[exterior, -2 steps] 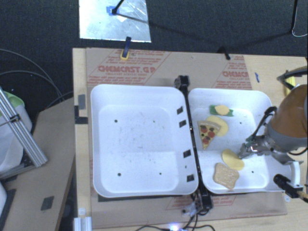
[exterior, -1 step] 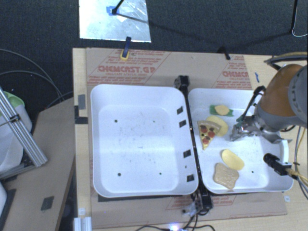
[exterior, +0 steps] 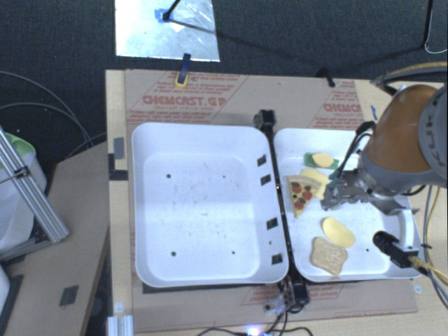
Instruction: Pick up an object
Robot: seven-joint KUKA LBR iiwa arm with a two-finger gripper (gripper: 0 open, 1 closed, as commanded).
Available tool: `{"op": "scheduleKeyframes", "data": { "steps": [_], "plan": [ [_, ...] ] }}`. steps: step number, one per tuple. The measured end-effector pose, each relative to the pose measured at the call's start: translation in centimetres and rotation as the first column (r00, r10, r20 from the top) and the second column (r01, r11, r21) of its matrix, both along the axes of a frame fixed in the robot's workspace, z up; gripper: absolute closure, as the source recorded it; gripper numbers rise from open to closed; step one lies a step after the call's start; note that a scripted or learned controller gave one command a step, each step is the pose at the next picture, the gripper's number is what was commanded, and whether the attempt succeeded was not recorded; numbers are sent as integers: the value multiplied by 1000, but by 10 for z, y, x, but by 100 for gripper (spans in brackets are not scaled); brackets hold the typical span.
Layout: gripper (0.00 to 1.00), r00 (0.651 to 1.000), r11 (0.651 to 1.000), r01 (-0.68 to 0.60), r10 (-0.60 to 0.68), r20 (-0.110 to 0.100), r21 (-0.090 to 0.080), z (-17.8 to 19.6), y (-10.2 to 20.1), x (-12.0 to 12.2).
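Nearest the camera, a tan cracker-like biscuit (exterior: 329, 255) lies in the right bin (exterior: 294, 142), below the jaws (exterior: 334, 196) and a little toward the near rim. Just above it, between biscuit and jaws, sits a yellow oval chip (exterior: 339, 232). To the left of the jaws, very close to their tips, lies a pizza slice (exterior: 301, 193) with red dots, its point aimed toward the near edge. Above the jaws, a pale yellow piece on something green (exterior: 323, 161) rests toward the far side of the same bin, apart from them. Whether the jaws are parted or closed cannot be told: they are dark and blurred against the white floor, and nothing is plainly seen between them. They hang low over the middle of the right bin, with the grey arm and its orange band (exterior: 399, 131) rising to their right. Farther left of the jaws, past the dark divider, stands the left bin (exterior: 203, 201). Both bins rest on a brown printed board on the bench (exterior: 231, 93).
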State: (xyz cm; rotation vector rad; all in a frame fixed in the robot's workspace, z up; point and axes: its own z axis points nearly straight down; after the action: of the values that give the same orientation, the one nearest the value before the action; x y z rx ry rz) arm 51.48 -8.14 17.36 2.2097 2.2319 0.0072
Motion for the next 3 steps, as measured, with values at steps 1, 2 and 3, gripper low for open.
{"op": "scheduleKeyframes", "data": {
  "steps": [1, 2, 3],
  "plan": [
    [100, 1000, 1000, 0, 0, -4, 1, 11, 58, -29],
    [100, 1000, 1000, 0, 0, 3, -1, 61, 116, -27],
    [100, 1000, 1000, -2, 2, 13, 2, 192, 170, -12]
  ]
}}
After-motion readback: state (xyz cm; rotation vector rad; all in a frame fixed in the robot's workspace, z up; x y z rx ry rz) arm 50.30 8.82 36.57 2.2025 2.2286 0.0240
